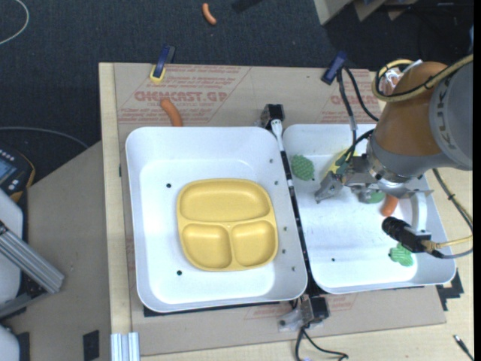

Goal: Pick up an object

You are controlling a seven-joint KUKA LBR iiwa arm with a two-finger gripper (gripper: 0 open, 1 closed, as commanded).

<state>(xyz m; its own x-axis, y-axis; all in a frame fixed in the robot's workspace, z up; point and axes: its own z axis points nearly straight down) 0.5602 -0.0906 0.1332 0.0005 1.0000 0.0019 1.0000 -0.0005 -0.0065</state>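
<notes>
My gripper [347, 193] hangs low over the right bin [353, 273], near its far middle. Its two grey fingers [326, 189] stand apart, open, with only the white bin floor between them. A green leafy piece [303, 167] lies at the bin's far left, just left of the gripper. A small orange piece [389, 204] sits just right of the gripper, partly under the wrist. Another green piece [402, 256] lies near the bin's front right corner.
The left bin [146, 201] holds a yellow three-compartment tray [225, 224]. An orange carrot-like piece [172, 112] lies on the bench behind that bin. A black fitting with a yellow cable [404, 234] juts from the arm over the right bin's right side.
</notes>
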